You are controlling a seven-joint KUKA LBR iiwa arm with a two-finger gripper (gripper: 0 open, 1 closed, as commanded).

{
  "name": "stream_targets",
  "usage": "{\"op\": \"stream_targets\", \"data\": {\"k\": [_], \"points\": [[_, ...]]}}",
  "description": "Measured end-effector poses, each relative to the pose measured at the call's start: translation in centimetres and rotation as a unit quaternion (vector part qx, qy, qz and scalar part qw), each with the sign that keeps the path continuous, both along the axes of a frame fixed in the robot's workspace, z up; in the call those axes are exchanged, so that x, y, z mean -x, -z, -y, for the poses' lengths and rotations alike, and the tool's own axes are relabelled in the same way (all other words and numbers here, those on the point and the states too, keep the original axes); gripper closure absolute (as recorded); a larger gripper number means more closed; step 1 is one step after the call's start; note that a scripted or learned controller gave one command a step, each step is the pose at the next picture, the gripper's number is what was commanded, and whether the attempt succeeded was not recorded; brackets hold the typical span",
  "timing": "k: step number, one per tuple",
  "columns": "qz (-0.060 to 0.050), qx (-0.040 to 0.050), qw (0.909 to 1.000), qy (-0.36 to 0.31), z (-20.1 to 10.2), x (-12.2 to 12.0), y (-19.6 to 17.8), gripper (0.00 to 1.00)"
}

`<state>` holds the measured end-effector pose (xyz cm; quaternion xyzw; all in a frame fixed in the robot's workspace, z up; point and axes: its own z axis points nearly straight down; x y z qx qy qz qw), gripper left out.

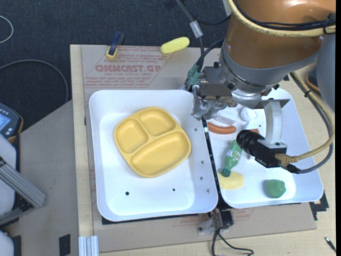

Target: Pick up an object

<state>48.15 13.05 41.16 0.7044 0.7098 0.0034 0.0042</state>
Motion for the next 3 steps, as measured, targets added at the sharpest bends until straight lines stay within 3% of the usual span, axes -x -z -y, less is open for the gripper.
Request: {"op": "stream_targets", "data": {"k": [1, 2, 3], "points": [[-0.011, 0.0009, 0.9999, 0.002, -4.0, -0.2, 9.9, 1.0], [-0.009, 0.0006, 0.9999, 0.007, 0.5, 0.3, 12.8, 1.0], [-0.004, -0.0008, 1.0, 0.004, 0.4, 0.2, 11.2, 1.0]]}}
